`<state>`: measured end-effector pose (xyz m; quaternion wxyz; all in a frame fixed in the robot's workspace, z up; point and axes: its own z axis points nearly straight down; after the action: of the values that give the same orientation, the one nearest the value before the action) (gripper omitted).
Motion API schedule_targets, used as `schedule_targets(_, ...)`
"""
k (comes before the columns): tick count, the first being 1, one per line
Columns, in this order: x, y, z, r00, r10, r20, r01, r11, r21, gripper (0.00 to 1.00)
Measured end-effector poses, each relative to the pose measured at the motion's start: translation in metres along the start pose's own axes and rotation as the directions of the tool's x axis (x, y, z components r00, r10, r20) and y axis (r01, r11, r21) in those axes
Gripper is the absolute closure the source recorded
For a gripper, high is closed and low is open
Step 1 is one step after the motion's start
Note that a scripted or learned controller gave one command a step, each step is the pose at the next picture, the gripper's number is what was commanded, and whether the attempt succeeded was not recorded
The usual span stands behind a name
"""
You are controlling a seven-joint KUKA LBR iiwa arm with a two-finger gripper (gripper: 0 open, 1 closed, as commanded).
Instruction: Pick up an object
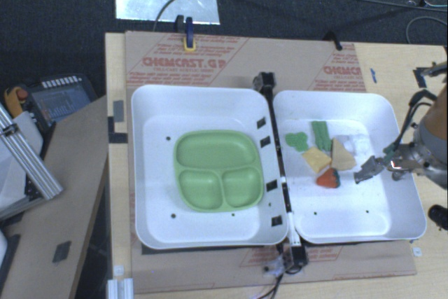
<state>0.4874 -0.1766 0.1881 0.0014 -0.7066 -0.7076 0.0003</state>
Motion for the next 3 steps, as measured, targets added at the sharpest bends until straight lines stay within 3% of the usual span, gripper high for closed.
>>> schedule_targets(2,0.0,0.009,0.106,1.0,0.001,0.001,-0.001,1.0,-0.001,0.0)
schedule_targets(3,0.0,0.01,0.093,1.0,0.0,0.003,0.0,1.0,-0.006,1.0)
